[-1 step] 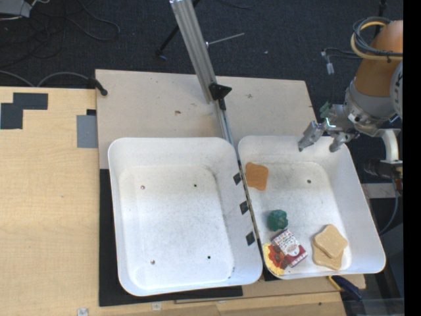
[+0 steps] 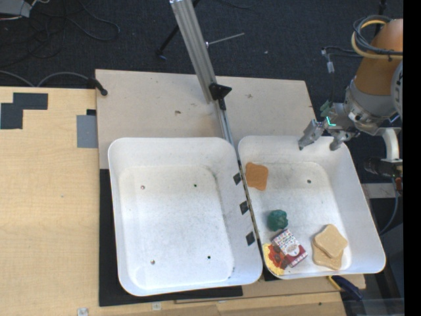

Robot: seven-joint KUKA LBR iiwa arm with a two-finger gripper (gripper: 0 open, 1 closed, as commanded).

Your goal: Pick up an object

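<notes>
Gripper (image 2: pixel 323 137) hovers above right bin (image 2: pixel 368 203) far rim, jaws spread, nothing grasped; objects lie nearer, unreached.

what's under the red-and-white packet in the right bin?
The red-and-white packet lies partly on a flat yellow-and-red item, whose edge sticks out at the packet's lower left, against the right bin wall. The rest of that item is covered, so I can't tell what it is.
</notes>
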